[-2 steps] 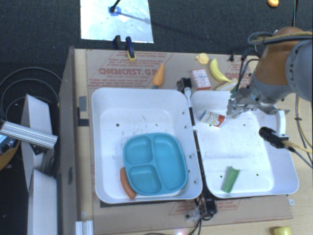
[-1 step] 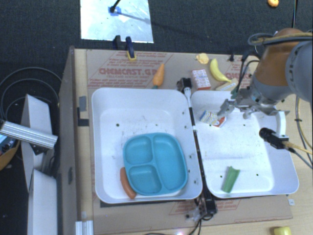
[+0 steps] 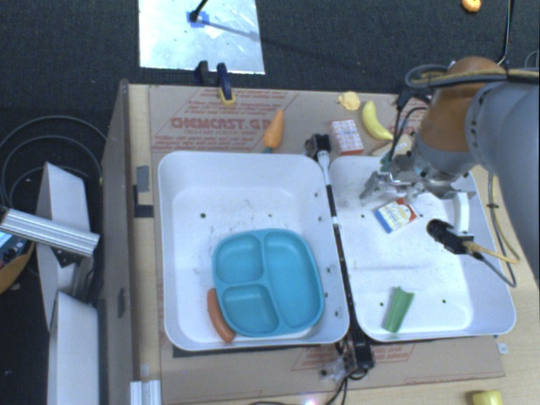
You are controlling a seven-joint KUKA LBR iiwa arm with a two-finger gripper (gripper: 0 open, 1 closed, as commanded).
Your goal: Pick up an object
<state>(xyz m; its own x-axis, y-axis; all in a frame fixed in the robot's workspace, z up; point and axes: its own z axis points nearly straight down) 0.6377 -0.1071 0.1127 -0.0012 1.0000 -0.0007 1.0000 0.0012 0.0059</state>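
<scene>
- Gripper (image 3: 390, 189) low over the back half of the right bin (image 3: 494, 315), near that bin's left wall; grip state cannot be told from this angle, and nothing visibly caught in it.
- Grey arm (image 3: 498, 129) comes in from the right, orange band (image 3: 451, 99) above the wrist.
- Small blue-and-white packet (image 3: 395, 216), a touch of red on it, flat on the right bin floor just in front of the gripper. Close, but contact cannot be made out.
- Green block (image 3: 396, 309), tilted, lies near the front of the same bin, well apart from the gripper.
- Left bin (image 3: 181, 226): blue divided plate (image 3: 267, 281), three compartments, toward the front right.
- Orange sausage (image 3: 220, 315) on the left bin floor, just beside the plate's front-left edge.
- Behind the bins, on the cardboard sheet (image 3: 211, 121): carrot (image 3: 273, 131) near the left bin's back rim; small pale cube (image 3: 347, 136) with pink markings; banana (image 3: 375, 121) to its right; little yellow lump (image 3: 349, 100) farther back.
- Blue clamp (image 3: 224, 78) on the cardboard's back edge.
- Shiny metal sheet (image 3: 200, 22) on the dark floor beyond the bench.
- Small orange ball (image 3: 471, 3) on the floor, far right corner.
</scene>
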